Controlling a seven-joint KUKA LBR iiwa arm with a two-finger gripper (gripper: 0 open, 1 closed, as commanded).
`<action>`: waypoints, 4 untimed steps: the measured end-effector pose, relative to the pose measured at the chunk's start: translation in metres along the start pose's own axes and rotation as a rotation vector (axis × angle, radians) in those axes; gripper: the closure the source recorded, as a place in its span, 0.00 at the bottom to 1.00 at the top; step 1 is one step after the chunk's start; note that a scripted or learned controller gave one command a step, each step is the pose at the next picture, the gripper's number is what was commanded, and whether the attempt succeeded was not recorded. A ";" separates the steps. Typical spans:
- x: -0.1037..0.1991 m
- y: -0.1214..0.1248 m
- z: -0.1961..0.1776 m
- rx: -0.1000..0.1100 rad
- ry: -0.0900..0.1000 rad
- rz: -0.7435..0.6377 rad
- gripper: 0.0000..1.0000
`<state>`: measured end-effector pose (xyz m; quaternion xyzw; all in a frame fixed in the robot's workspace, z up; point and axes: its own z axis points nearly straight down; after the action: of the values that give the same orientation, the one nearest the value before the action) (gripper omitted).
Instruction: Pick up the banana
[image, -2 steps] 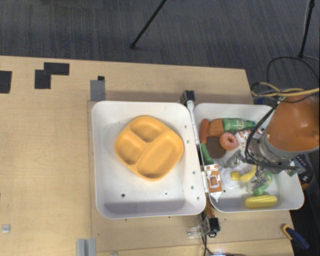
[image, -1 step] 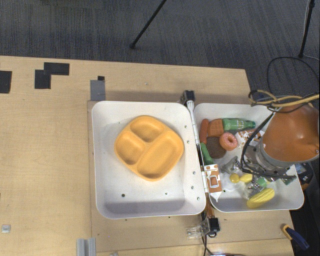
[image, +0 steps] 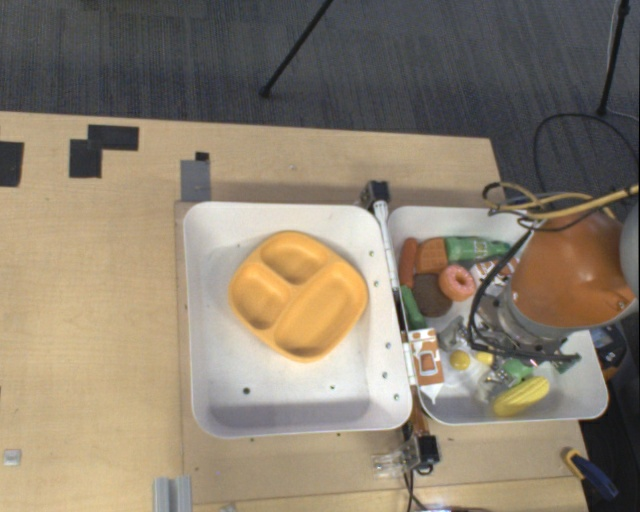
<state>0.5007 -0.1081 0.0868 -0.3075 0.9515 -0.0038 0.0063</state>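
At nine o'clock in our view lies bare wooden bench, with a few black patches toward ten o'clock. Moving right, we come to the left bin, a shallow white tray near the middle of the bench. In it sits a yellow-orange divided plate with three compartments, resting flat and apart from the bin walls.

Just past the centre, the two bins meet along a shared edge, and a small orange and white card lies against that edge inside the right bin.

At three o'clock the right bin holds a cluster of toy foods: a green bottle lying on its side at the far wall, a brown piece beside it, a pink ring doughnut, and a dark round piece touching the doughnut's left.

The arm with its orange band hangs over the right half of this bin. We place the gripper beneath the wrist, among small items; we cannot tell how it is set.

The banana lies at about four o'clock, near the bin's front wall, just beside a green piece. We see nothing clasping it.
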 end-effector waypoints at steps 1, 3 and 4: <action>-0.005 -0.003 0.000 0.010 0.002 -0.126 0.00; 0.001 0.003 -0.003 0.030 0.002 -0.329 0.00; 0.001 -0.001 -0.002 0.027 0.006 -0.469 0.00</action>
<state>0.5006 -0.1091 0.0889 -0.5200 0.8539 -0.0188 0.0066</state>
